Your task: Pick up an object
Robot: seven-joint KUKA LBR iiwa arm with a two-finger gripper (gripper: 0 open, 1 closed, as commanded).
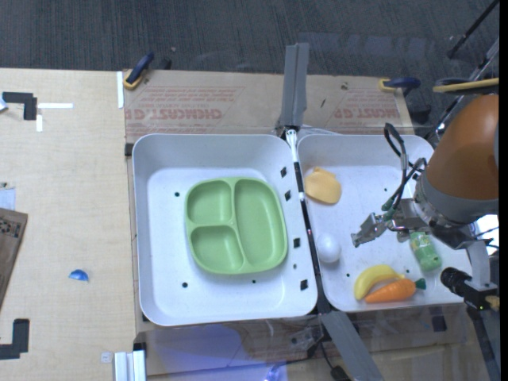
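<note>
My gripper (365,232) hangs over the middle of the right bin (361,161), its fingers pointing left and standing open with nothing between them. A white ball (328,249) lies just left of it, near the bin's left wall. Below it, by the front wall, a yellow banana (375,279) lies against an orange carrot (392,291). A green bottle (426,252) lies under the wrist to the right. A pale orange, rounded piece (322,186) rests at the back left of the bin.
The left bin (159,213) holds a green divided plate (236,225). A grey divider post (294,86) rises at the back between the bins. The arm's orange band (472,145) and its cables overhang the right bin's right side.
</note>
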